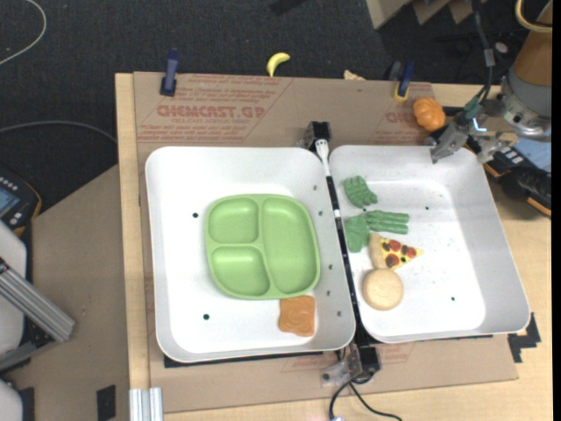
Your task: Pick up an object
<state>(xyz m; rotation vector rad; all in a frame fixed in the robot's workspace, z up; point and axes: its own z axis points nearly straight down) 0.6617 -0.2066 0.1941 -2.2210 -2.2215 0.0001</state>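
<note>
The right bin (473, 253) holds a toy pizza slice (396, 253), a round beige bun (383, 289) and three green leafy pieces (358, 191) (387, 221) (356, 233), all near its left side. In the left bin (175, 209) lies a green divided plate (263, 246) with an orange-brown nugget (298, 316) just in front of it. My gripper (449, 142) hangs over the far right corner of the right bin, well away from the toys, and nothing shows in it.
A small orange fruit (428, 112) rests on the board behind the right bin, close to the gripper. A yellow banana (278, 61) lies beyond the board's far edge. Blue clamps (169, 73) (403, 79) pin the board.
</note>
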